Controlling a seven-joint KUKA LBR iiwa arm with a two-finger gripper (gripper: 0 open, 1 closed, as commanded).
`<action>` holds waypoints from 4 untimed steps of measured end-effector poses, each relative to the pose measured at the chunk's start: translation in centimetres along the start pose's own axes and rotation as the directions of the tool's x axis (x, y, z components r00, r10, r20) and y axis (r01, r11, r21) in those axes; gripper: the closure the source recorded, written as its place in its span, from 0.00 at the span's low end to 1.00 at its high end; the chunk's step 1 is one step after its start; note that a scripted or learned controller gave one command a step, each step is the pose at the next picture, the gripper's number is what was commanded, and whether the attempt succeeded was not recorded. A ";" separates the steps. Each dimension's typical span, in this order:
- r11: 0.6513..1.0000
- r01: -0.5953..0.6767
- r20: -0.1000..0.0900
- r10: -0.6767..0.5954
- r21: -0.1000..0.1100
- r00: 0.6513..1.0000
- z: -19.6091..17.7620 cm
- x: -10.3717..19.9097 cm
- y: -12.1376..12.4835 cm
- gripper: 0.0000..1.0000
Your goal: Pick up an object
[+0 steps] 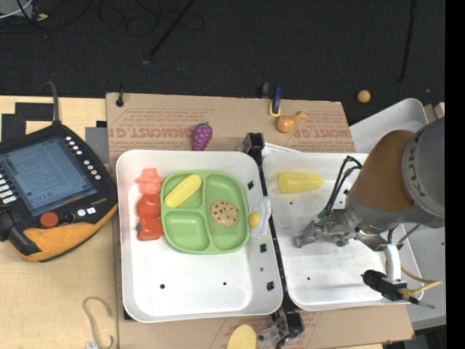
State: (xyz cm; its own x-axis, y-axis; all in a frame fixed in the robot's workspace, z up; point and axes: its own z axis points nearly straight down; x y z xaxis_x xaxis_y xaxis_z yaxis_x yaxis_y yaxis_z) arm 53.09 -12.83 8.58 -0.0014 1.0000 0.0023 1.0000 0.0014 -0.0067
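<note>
The nearest candidate for the pick is the yellow cone-shaped toy (298,182), lying on its side near the top of the right bin (341,289). The gripper (301,241) sits low over the middle of that same bin, below the cone and clearly apart from it. Nothing lies between its fingers, and whether they are spread or closed cannot be told at this angle.

By my reading, the pick is at the approach stage: no object is secured yet. The next move calls for the gripper to travel up toward the cone, line its fingers across the narrow body, and close there.

The other objects are in the left bin (189,297). A green divided plate (189,233) holds a corn cob (182,190) in one compartment and a cookie (224,212) in another. A red-orange toy figure (149,206) lies just beside the plate's left edge, and a small yellow piece (254,219) sits at its right rim.

Both bins rest on cardboard (160,122), which also bears a purple grape bunch (202,135) and an orange pear-like toy (288,121). A teach pendant (51,187) lies on the wooden bench to the left, and dark carpet runs behind.
</note>
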 end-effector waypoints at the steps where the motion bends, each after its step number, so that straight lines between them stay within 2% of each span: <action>1: 1.000 -0.007 0.000 0.007 -0.002 1.000 -1.3 -0.2 0.0 1.00; 3: 1.000 -0.002 0.003 0.002 -0.011 1.000 -13.6 -0.5 1.0 1.00; 4: 1.000 -0.002 0.002 0.002 -0.006 1.000 -14.2 -0.7 0.9 1.00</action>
State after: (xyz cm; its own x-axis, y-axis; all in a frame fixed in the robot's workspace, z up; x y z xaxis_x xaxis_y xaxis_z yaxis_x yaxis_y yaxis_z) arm 54.13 -13.54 22.74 0.0008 1.0000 0.0008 1.0000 -0.0008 -0.0011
